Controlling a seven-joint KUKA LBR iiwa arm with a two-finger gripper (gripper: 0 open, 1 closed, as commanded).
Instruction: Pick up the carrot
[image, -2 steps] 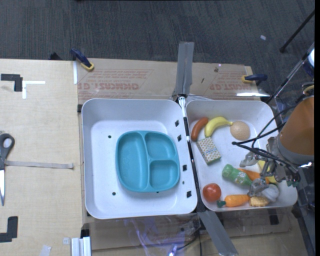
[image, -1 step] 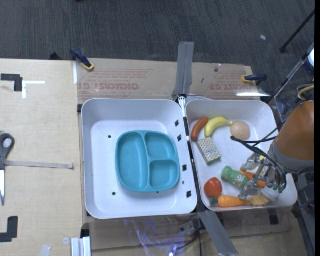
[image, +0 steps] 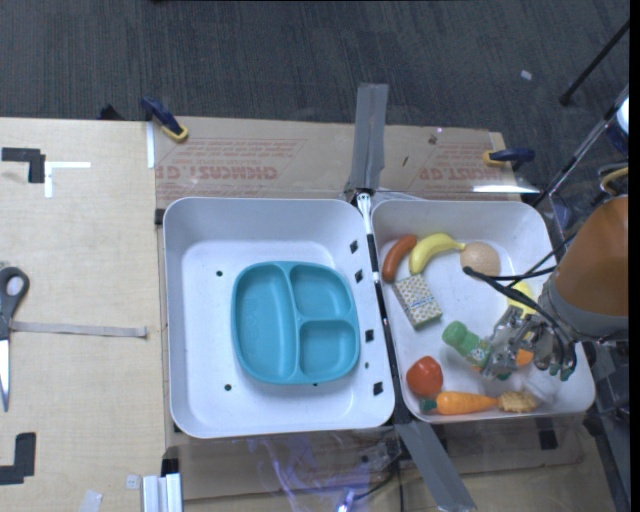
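We took the right bin (image: 540, 225) as our landmark and worked from its near edge back. Along the near wall of the right bin lay the carrot (image: 466, 403), on its side with its length running along that wall, apart from the arm's tool and resting free on the bin floor. A tan cracker (image: 518, 402) lay just beside the carrot's right end, and a red tomato (image: 425, 376) sat just above its left end, touching or nearly so. A little farther in, toward the right wall of the right bin, the gripper (image: 503, 355) hung low over the floor, close to a green block (image: 462, 339) on its left; we could not tell whether its claw stood apart or together, because dark parts and cables blurred the tip. Toward the middle of the right bin lay a speckled sponge-like block (image: 417, 300), tilted. Against the far part of the right bin we saw a red sausage (image: 398, 257), a yellow banana (image: 433, 249) beside it, and a pale egg (image: 480, 259) farther right. To the left of the right bin, the left bin (image: 190, 300) held a teal divided plate (image: 296, 322).
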